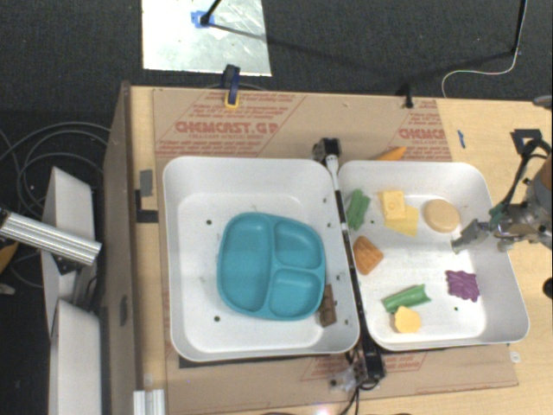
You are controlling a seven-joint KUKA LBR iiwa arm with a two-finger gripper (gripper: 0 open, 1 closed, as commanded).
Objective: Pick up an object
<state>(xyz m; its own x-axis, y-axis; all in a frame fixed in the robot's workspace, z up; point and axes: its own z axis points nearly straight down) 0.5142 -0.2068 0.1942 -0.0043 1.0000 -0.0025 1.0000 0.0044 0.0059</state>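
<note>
The claw [471, 234] hangs over the right side of the right bin [505, 318], reaching in from the right, and whether it is spread or pressed together cannot be told at this slant; nothing visibly sits in it. The task names no single object, so any of the pieces will do. Just to the claw's upper left lies the round tan piece [441, 215], the nearest candidate, with the yellow block [397, 212] just beyond it. Below and slightly right of the claw is the purple cluster [462, 284], also near. Farther off to the lower left lie the green stick [406, 297] and the small yellow piece [407, 321], touching or almost so; well to the left are the orange piece [367, 254] and the green piece [355, 207], by the bin's left wall. The main risk, as I judge it, is a descent onto bare bin floor, since the claw appears to sit between the tan piece and the purple cluster rather than squarely over either. The tan piece looks low and rounded, so it may slip out of a closing grip. The claw is also close to the bin's right wall, which could catch it. Across the divider, the left bin [186, 232] holds a blue tray [270, 266].
</note>
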